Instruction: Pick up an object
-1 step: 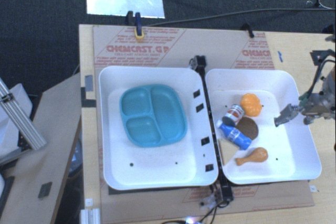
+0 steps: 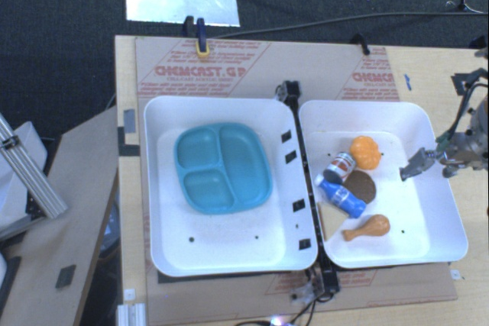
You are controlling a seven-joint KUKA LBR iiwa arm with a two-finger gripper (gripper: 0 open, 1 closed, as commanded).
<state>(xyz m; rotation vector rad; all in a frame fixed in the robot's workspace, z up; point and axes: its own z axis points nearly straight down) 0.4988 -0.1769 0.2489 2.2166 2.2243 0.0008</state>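
The right white bin (image 2: pixel 432 237) holds an orange fruit (image 2: pixel 366 152), a small can with a red and white label (image 2: pixel 341 165), a blue bottle (image 2: pixel 342 197) lying flat, a brown round piece (image 2: pixel 361 185) and a tan drumstick (image 2: pixel 367 227). They cluster in the bin's left half. My gripper (image 2: pixel 419 163) hovers over the right side of this bin, to the right of the orange fruit and apart from every object. Nothing shows in its grasp.
The left white bin (image 2: pixel 164 240) carries a blue divided plate (image 2: pixel 223 167). A black hinge strip (image 2: pixel 299 179) runs between the bins. Cables (image 2: pixel 336 20) cross the floor behind the bench, and a metal rail (image 2: pixel 30 172) stands at the far left.
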